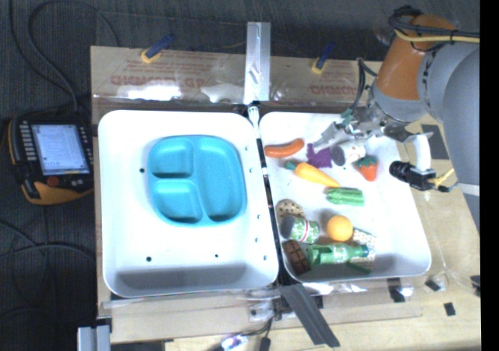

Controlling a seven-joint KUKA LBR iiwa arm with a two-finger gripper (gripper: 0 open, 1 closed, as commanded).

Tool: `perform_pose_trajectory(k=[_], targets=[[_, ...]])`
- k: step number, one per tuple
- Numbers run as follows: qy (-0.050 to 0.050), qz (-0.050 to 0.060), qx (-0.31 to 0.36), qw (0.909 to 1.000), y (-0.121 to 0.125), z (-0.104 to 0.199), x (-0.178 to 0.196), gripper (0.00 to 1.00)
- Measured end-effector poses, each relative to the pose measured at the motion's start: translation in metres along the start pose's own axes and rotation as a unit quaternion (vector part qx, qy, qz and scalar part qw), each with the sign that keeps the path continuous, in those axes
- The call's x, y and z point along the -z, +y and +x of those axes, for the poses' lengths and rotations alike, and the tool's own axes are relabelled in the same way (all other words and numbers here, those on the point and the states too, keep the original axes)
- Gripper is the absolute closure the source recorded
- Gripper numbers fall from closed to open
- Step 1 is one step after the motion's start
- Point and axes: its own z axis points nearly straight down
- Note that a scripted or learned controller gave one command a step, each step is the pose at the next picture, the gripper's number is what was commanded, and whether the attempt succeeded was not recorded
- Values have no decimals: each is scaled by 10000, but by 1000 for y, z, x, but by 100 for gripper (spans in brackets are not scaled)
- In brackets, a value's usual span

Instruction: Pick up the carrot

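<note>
Carrot point(316, 175): lying in the right bin point(405, 221), just below the purple toy point(320, 154).
Gripper point(343, 129): above the carrot (fingers: can't tell).

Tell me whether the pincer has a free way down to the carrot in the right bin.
Probably yes. The carrot lies uncovered in the right bin, with nothing on top of it. The pincer hangs just above and to its right. The purple toy and the green vegetable lie close, so a grab may nudge them.
</note>
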Motion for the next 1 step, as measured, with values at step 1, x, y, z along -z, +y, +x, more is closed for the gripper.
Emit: perform_pose_trajectory(k=[1], targets=[[72,181,-256,9995,-67,68,-24,0]])
